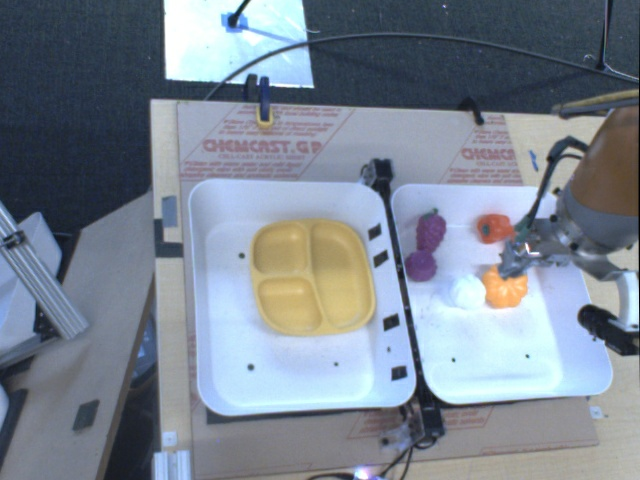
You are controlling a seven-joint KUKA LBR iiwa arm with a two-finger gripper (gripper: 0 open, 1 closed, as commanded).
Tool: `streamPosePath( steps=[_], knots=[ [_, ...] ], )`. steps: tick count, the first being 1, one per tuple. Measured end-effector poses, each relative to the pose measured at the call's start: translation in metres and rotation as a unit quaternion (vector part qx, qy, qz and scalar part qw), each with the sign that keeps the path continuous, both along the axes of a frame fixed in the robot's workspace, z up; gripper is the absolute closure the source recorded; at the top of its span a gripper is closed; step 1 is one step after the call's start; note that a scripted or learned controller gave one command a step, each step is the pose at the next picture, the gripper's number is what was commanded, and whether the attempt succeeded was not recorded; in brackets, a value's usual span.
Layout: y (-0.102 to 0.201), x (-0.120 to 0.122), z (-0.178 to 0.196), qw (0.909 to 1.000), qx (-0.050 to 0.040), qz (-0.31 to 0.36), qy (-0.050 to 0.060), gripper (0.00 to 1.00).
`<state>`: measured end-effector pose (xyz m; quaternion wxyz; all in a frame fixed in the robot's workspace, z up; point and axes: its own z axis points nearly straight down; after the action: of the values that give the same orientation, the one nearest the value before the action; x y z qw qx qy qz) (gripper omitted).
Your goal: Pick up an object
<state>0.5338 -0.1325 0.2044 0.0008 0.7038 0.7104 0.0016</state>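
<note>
In the right bin point(560, 368) lie several small toy foods: a purple grape bunch point(431, 230), a second purple piece point(421, 265), a red-orange pepper point(492, 228), a white item point(465, 292) and an orange pumpkin-like piece point(505, 289). My gripper point(516, 258) hangs just above the orange piece's top edge, close to touching it. The arm comes in from the right over that bin.
The left bin point(225, 368) holds a yellow divided plate point(305, 276). A black divider with clips runs between the two bins point(395, 298). The near half of the right bin floor is bare white.
</note>
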Motion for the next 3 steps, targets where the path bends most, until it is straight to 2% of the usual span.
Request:
streamPosePath(
  steps=[1, 2, 3],
  knots=[
    [0.052, 0.011, 0.008, 1.0000, 0.0003, 0.001, 0.000, 1.00],
    [0.110, 0.014, 0.003, 1.0000, 0.0007, 0.001, 0.001, 1.00],
    [0.158, 0.010, 0.017, 1.0000, 0.0007, 0.000, 0.000, 1.00]
  ],
)
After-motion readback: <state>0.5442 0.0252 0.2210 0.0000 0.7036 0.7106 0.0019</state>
